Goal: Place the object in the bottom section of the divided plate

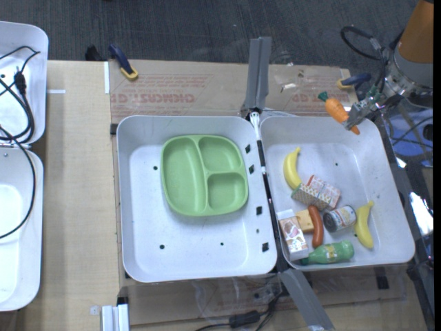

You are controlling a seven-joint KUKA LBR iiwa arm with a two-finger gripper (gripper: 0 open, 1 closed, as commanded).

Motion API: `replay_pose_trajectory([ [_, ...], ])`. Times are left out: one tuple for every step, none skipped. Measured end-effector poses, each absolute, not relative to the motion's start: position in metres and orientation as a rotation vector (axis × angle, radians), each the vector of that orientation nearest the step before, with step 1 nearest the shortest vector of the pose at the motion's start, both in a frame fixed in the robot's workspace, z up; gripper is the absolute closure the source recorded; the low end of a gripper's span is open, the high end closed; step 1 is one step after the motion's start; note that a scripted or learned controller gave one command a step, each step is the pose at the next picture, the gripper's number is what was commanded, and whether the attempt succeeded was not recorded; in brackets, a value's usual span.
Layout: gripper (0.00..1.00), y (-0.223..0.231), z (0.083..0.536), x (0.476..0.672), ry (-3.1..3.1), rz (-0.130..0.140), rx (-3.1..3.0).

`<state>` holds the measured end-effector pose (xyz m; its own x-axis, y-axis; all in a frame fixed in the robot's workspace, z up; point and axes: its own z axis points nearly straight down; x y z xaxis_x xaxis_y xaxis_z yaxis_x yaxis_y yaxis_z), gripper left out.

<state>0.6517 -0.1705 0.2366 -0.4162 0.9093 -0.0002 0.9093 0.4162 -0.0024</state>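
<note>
A green divided plate point(204, 174) lies in the left white bin point(138, 205), with one long section on its left and two smaller ones on its right. My gripper point(355, 118) hangs over the far rim of the right bin point(393, 192), well to the right of the plate. A small orange toy carrot point(336, 109) with a green top sticks out to the left from between the fingers, which are shut on its end.
The right bin holds two bananas point(293, 167) point(364, 225), a snack packet point(317, 192), a sausage point(316, 225), a can point(340, 218), a small carton point(293, 233) and a green bottle point(329, 254). A blue clamp point(122, 62) lies on the cardboard behind. A metal divider post point(258, 74) stands between the bins.
</note>
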Motion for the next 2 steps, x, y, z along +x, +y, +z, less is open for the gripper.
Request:
replay_pose_trajectory([
  [1.00,-0.104,0.171,0.659,-2.808,0.002,-1.401],
  [1.00,-0.001,0.189,0.632,-2.851,0.003,-1.314],
])
